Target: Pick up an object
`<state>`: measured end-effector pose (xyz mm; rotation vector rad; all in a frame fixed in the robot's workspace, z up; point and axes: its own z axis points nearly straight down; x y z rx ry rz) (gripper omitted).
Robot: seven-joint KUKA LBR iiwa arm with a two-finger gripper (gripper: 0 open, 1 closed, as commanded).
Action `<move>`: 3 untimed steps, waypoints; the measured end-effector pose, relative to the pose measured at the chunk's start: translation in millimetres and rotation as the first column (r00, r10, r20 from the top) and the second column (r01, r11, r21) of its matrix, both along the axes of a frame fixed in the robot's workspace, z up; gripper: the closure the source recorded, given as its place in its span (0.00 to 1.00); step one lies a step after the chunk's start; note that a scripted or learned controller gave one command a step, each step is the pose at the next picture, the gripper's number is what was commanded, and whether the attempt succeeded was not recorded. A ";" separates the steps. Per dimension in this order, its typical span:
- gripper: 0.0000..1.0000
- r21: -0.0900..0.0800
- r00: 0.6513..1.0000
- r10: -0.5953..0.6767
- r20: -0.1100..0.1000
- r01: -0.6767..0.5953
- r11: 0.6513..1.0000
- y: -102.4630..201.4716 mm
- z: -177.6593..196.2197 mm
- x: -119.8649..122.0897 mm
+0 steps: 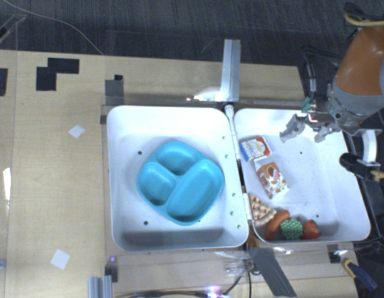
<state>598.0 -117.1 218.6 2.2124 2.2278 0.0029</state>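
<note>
The gripper (307,131) hangs open and holding nothing over the right bin (340,185), well up from the snack packet (272,179) lying near that bin's left wall.

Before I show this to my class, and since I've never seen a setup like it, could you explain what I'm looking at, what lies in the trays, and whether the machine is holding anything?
This is one picture, from a fixed camera above a wooden bench, looking down at a slant. The grey machine with the orange band at the right is a robot arm, run by a program. At its end is a two-finger gripper, its hand, open and holding nothing, poised over the far end of the right white bin. That bin holds two small printed snack packets, and, in its near corner, a waffle-patterned piece, a green round toy and reddish toy foods beside it. The left white bin holds a blue plastic plate with three compartments.
</note>
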 end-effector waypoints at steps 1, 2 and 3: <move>0.00 0.001 0.997 -0.067 0.034 0.067 0.998 17.0 -102.5 -46.9; 0.00 0.000 0.998 -0.041 0.046 0.041 0.999 18.6 -109.3 -35.9; 0.00 -0.001 0.998 -0.027 0.054 0.027 1.000 17.8 -109.4 -38.1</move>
